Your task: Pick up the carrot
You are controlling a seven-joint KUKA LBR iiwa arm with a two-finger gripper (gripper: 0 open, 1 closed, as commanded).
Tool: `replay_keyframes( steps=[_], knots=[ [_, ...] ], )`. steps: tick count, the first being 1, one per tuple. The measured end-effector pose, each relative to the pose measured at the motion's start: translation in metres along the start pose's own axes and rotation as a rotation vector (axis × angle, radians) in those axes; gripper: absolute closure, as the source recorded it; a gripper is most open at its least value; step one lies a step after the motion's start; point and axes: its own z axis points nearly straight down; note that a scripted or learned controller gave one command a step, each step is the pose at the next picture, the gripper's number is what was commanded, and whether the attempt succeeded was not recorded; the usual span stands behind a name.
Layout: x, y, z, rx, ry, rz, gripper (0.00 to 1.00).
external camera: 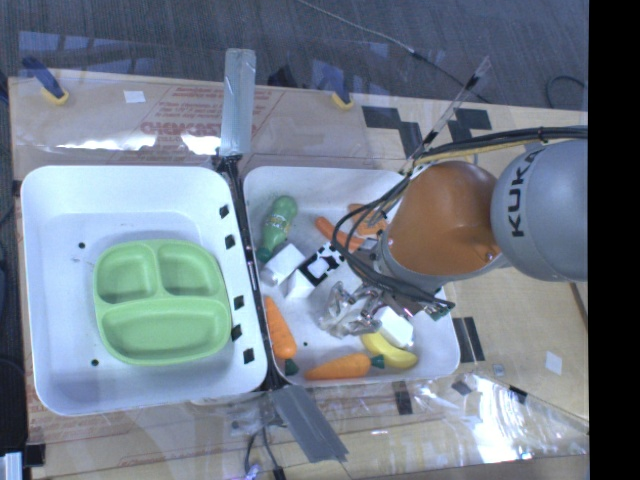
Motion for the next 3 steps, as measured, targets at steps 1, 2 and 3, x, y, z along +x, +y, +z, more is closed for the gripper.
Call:
replay_keyframes(
  steps=[1, 2, 3],
  knots=[
    [-0.001, 0.0, 0.0, 0.001, -0.001, 0.0, 0.0],
    [-0.047, 0.028, -0.011, -0.003, 0.001, 0.254, 0.0],
    [-0.04, 0.041, -0.012, -0.004, 0.005, 0.437, 0.0]
  ],
)
